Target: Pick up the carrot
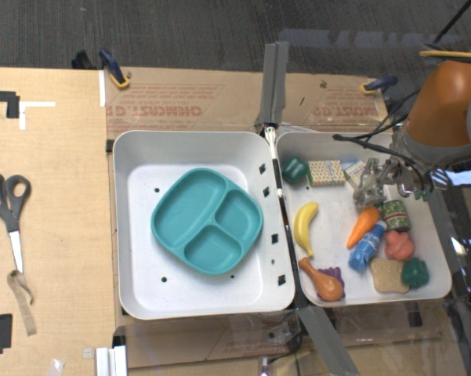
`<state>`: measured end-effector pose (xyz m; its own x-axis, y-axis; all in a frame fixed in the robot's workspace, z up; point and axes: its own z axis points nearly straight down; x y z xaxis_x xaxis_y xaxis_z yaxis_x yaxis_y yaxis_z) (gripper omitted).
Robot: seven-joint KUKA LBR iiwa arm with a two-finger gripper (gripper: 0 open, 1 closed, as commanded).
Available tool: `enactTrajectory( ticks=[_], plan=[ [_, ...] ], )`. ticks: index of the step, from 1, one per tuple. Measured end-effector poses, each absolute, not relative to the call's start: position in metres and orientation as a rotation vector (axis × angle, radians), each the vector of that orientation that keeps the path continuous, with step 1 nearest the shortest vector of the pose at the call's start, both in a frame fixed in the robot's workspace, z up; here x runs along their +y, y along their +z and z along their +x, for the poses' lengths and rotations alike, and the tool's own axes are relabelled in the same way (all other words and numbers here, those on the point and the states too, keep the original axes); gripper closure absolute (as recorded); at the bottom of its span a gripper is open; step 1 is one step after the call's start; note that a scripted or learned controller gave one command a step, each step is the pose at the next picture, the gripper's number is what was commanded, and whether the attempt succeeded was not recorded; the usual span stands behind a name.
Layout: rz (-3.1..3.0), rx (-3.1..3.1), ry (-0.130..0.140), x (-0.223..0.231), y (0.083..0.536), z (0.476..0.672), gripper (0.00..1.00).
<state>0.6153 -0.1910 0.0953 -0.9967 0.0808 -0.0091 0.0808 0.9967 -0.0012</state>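
1. Hovering over the upper part of the right bin [443, 284], my pincer [370, 185] is hanging just above the carrot's top end; whether it is released or clenched I cannot tell, since its metal parts are blurring together.
2. Just below my pincer, the carrot [361, 226] is lying tilted in the middle of the right bin, its lower tip pointing down-left.
3. Crowding the carrot's right side are a blue bottle [367, 247] touching it and a small can [394, 214] just beside it.
4. On its left, the banana [304, 226] is lying apart, leaving bare white floor between them.
5. Well apart, the teal plate [208, 220] is sitting in the left bin [133, 288].
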Motion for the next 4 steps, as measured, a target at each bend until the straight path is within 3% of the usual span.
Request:
enactTrajectory(
  ticks=[1,2,3,4],
  plan=[
    [0.125,3.13,-0.002,-0.19,0.095,0.615,0.0],
    [-0.014,3.139,0.001,-0.132,0.093,0.554,0.0],
    [-0.235,3.103,-0.013,-0.095,0.099,0.497,0.0],
    [0.093,3.137,0.0,-0.192,0.16,0.5,0.0]
  ],
)
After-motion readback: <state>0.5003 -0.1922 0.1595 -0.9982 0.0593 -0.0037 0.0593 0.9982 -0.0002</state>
